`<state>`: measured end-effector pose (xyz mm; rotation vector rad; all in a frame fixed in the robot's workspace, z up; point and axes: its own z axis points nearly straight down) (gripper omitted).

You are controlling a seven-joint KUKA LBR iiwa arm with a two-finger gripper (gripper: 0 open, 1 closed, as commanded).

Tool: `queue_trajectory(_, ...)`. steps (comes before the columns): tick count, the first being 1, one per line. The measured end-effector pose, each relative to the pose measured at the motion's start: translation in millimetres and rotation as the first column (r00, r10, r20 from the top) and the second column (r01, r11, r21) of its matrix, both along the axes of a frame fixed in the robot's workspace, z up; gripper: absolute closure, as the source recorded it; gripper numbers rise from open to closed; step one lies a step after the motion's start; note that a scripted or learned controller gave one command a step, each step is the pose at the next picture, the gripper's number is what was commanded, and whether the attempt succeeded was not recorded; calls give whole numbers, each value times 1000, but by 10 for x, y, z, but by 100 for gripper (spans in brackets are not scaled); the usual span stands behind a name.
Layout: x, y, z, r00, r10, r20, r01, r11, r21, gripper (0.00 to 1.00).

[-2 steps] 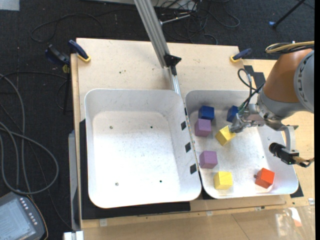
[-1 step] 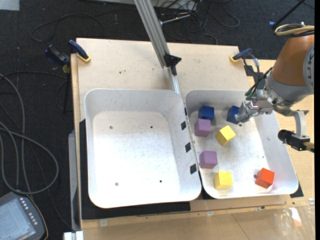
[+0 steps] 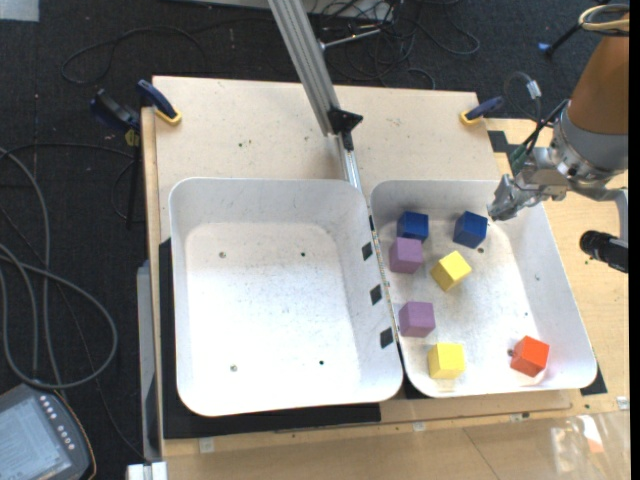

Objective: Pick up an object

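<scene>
I take the right bin (image 3: 560, 298) as my landmark, since every block lies in it. Nearest the arm is a blue block (image 3: 470, 229), at the bin's far end toward its right wall. A second blue block (image 3: 412, 225) sits level with it nearer the bin's left wall, and a purple block (image 3: 405, 254) touches that one's near side. A yellow block (image 3: 452, 269) lies tilted close to the middle of the bin, just nearer me than the first blue block. Further down, a second purple block (image 3: 416, 318) rests by the left wall, and another yellow block (image 3: 446, 360) sits below it near the bin's front rim. An orange block (image 3: 530, 356) stands alone in the bin's near right corner, well apart from the others.

The gripper (image 3: 502, 204) hangs over the bin's far right rim, just beside the first blue block and not touching it as far as I can make out. Nothing sits between its tips; whether they are spread or closed I cannot tell from this angle. The arm (image 3: 600, 98) enters above the bin's right side, its orange band visible.

The left bin (image 3: 190, 268) sits against the right bin's left wall, and both rest on the pale bench (image 3: 250, 128).
</scene>
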<state>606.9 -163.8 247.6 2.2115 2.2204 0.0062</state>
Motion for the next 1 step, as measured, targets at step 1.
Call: queue_trajectory(1, 15, -2, 468, 1000, -1, -1, 1, 1000, 0, 100)
